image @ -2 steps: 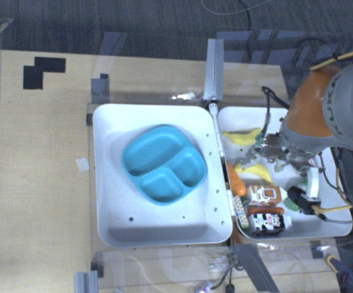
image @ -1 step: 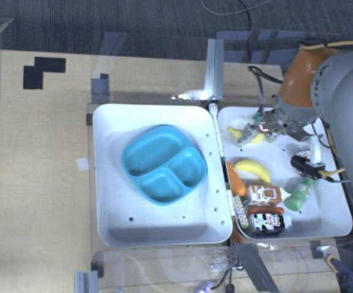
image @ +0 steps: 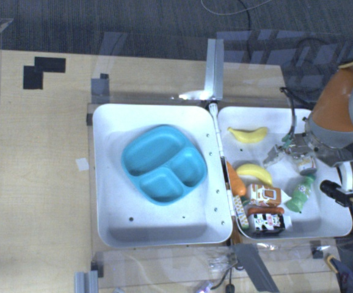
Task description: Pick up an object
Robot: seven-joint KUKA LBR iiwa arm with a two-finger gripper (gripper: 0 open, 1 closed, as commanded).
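While its grip state is unclear, the gripper [image: 291, 150] hangs above-right of a banana [image: 255, 174].

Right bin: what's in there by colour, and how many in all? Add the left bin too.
Yellow bananas: 2
Orange item: 1
Green bottle: 1
Orange-and-white carton: 1
Black-and-white carton: 1
Blue divided plate, left bin: 1
Total: 7

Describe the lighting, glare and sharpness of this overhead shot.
Camera view: even, soft lighting; a bright glare patch on the metal divider behind the bins; a soft shadow inside the left bin around the blue tray. The gripper looks slightly blurred, and the carton labels are too soft to read.
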